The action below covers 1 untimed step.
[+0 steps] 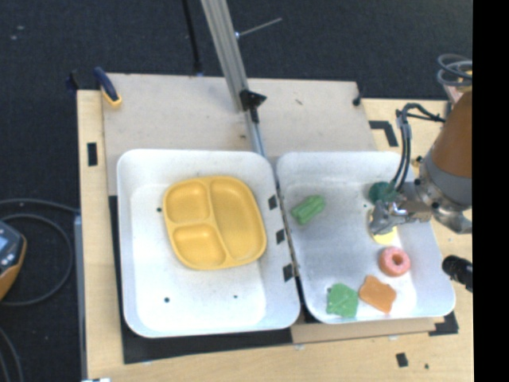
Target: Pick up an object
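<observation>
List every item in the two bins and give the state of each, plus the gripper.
yellow divided plate: flat in left bin
green block: lying loose, right bin
pink ring: flat, loose
orange piece: beside green piece
yellow piece: under gripper
gripper: low over right bin

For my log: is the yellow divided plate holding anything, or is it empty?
Empty. The yellow divided plate in the left bin shows three bare compartments.

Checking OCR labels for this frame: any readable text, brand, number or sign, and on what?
None readable.
Yellow divided plate, pink ring, orange piece, green pieces: no print shows.
Dark device at the left edge: too blurred to tell.
</observation>
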Available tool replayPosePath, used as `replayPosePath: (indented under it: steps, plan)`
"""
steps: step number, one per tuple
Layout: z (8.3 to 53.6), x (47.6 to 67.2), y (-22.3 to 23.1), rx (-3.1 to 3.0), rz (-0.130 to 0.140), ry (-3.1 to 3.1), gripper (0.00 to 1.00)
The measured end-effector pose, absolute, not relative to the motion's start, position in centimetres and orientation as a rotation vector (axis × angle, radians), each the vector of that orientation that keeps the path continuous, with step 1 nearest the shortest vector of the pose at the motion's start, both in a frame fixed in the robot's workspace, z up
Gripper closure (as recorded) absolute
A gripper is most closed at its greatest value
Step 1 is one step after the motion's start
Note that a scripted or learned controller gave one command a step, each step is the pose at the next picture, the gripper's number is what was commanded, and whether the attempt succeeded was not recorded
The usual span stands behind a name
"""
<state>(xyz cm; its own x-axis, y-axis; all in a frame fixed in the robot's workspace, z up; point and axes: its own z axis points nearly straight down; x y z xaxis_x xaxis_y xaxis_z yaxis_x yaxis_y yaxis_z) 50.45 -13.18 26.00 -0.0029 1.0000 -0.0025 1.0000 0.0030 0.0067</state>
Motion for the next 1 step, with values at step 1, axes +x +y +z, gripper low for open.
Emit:
replayPosePath:
  steps: [1]
  plan:
    - [24.79, 51.85, -8.09, 2.214, 0.001, 2.230, 1.00]
